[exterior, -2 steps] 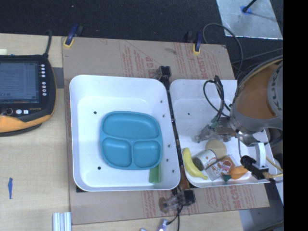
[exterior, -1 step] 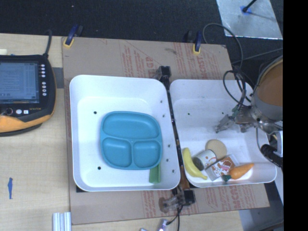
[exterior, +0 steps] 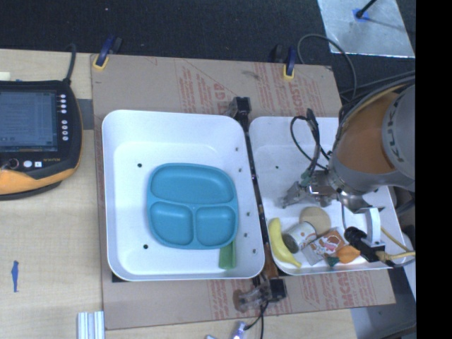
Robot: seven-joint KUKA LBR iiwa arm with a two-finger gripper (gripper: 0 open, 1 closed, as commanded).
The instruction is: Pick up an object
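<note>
My gripper (exterior: 304, 191) hangs low over the middle of the right bin (exterior: 275, 143), below the orange-banded wrist (exterior: 367, 143). Just beneath and right of it lies a beige rounded object (exterior: 316, 217). Along the bin's front edge lie a yellow banana (exterior: 281, 244), a small can (exterior: 300, 236), a red-and-white packet (exterior: 327, 246) and an orange object (exterior: 347, 254). I see nothing held in the gripper.
The left bin (exterior: 127, 143) holds a blue divided plate (exterior: 192, 205) and a green piece (exterior: 227, 257) at its front right corner. A tablet pendant (exterior: 35, 129) lies left of the bins. Black cables (exterior: 307, 136) loop over the right bin's back.
</note>
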